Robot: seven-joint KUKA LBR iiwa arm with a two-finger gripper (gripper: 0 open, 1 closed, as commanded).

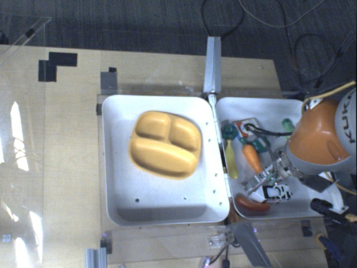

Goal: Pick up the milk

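1 camera looks down at a slant from above the bench (61, 166), far enough back to take in both white bins (114, 149). The bins sit right of centre; beyond them, dark floor and cables (262, 7) cross the top.

You are looking down at the gripper (266, 178) hanging low in the right bin (262, 106), just above a black-and-white carton (277, 192), beside a carrot (252, 158); bread (165, 144) is lying in the left bin (120, 166).

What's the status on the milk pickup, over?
Gripper low in right bin, fingers unclear. Milk carton lying just beside it, not seen held. Carrot and sausage crowd close.
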